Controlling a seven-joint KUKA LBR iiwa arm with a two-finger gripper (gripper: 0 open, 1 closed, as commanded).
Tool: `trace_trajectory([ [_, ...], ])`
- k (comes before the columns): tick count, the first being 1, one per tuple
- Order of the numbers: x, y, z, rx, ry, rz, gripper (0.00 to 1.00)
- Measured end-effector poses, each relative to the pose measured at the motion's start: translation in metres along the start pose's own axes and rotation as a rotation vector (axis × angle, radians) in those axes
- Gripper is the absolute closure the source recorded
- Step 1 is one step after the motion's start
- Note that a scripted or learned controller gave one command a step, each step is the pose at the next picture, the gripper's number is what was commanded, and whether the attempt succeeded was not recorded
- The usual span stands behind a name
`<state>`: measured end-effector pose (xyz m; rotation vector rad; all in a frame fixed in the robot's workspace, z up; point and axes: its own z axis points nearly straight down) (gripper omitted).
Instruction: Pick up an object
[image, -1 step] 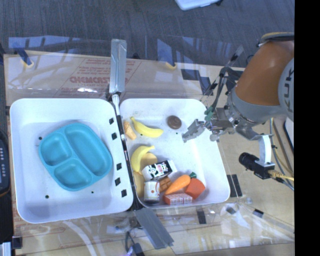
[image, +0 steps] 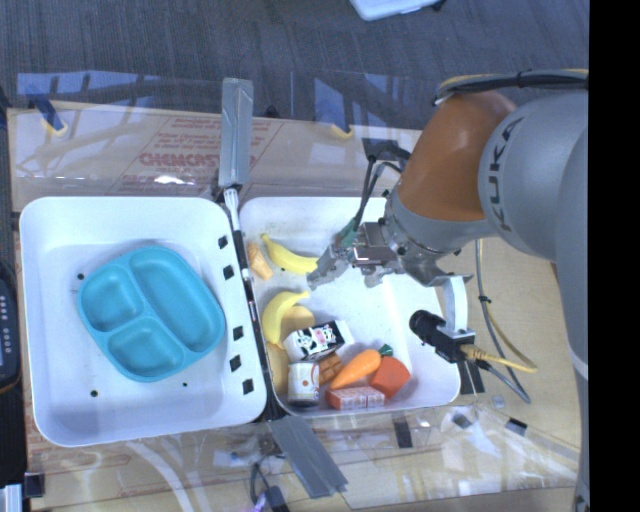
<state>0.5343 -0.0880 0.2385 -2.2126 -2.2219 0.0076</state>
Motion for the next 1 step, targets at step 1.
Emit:
trace_trajectory([
  [1, -0.0119, 0.0325, 0.1354, -0.015, 0.0, -0.06, 0.0],
])
